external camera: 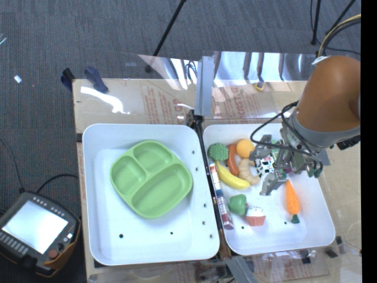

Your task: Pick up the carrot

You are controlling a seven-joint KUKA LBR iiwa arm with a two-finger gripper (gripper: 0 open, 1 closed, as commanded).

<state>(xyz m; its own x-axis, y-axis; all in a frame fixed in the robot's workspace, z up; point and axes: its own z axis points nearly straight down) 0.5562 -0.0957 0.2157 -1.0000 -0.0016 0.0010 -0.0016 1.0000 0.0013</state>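
The carrot (292,198) is orange with a small green tip and lies lengthwise in the right bin (318,229), toward its right side. My gripper (271,183) hangs low over the middle of that bin, just left of the carrot's upper end and apart from it. Nothing shows as held in the gripper. The grey wrist and its orange band (331,93) loom above the bin's upper right corner and hide part of it.
Left of the gripper lie a banana (231,177), an orange (244,148), broccoli (218,152), a green pepper (238,203) and a cupcake (255,216). A black-and-white toy (266,165) sits under the wrist. The left bin holds a green divided plate (151,177).
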